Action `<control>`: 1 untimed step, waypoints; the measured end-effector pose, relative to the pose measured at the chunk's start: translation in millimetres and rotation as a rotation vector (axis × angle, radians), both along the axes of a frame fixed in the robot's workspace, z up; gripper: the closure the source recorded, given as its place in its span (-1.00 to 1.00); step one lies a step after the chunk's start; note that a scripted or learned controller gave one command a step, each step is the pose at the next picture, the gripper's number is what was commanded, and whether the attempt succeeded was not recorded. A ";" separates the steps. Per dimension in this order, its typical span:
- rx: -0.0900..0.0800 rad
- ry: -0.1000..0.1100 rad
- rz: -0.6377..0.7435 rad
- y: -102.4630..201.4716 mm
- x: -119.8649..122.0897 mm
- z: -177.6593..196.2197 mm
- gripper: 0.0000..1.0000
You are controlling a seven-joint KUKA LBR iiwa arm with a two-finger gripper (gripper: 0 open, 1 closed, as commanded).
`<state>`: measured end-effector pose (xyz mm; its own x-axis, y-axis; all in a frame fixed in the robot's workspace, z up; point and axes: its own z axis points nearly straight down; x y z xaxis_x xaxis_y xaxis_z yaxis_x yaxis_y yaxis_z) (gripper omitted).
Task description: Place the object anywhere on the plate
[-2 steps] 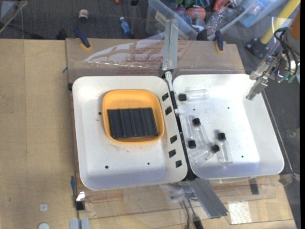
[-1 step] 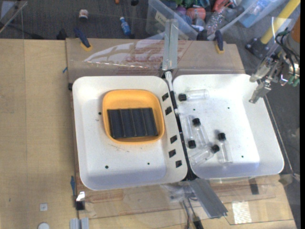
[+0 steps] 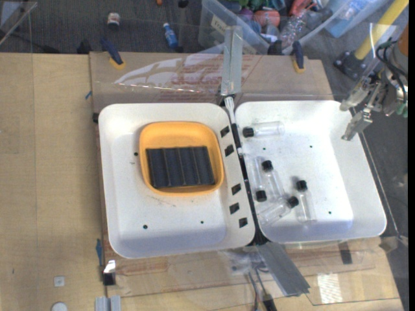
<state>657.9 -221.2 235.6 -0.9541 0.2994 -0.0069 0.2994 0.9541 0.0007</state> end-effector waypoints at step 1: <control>0.000 0.000 0.124 0.5 1.9 -3.1 -1.00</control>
